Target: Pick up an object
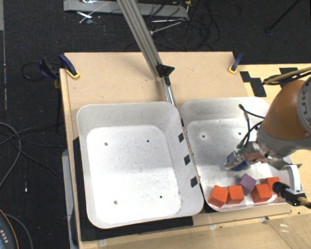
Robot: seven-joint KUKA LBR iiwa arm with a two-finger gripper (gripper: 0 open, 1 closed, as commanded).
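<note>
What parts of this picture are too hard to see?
- Gripper, camera view: blurred and small, so what lies beneath it is unclear.
- Right bin: the arm covers its right side.
- Orange block at the right: partly behind the arm's white fitting.
- Arm: cut off by the picture's right edge.

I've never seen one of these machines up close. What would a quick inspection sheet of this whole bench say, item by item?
Surface: wooden bench bearing a left bin and a right bin, both white and side by side.
Job's things: orange blocks and one purple block along the right bin's near edge.
Clutter: blue-and-yellow clamps at the bench's far corners.
Claw: claw low over the right bin, just behind the blocks; fingers unclear.
Cables: black cable running to the arm; more cables on the floor.
Surroundings: dark carpet, metal pole.
</note>
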